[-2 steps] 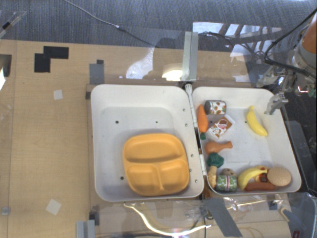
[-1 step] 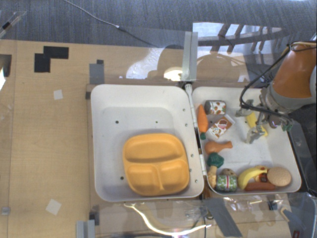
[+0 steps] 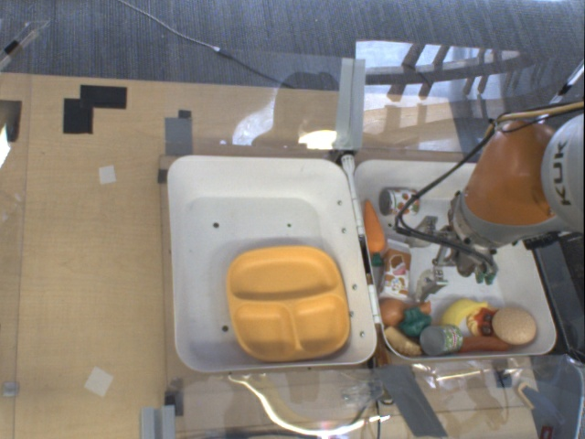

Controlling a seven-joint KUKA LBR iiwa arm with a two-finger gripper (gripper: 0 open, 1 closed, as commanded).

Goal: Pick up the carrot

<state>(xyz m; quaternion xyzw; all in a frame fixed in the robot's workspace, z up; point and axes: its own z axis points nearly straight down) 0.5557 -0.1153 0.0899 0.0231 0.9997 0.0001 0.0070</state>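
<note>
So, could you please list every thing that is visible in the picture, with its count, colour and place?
bins: two, white, side by side on the bench
tray: one, yellow, in the left bin
carrot: one, orange, at the right bin's left wall
can: one, silver, right bin's far side
carton: one, white and red, beside the carrot
toy foods: several, mixed colours, along the right bin's near edge
arm: one, grey and orange, over the right bin
pincer: one, dark, above the right bin

A divided tray (image 3: 288,302) lies in the left bin (image 3: 201,199). In the right bin (image 3: 547,323), the carrot (image 3: 374,229) lies along the left wall, with other toy foods (image 3: 475,326) clustered at the near end.
</note>
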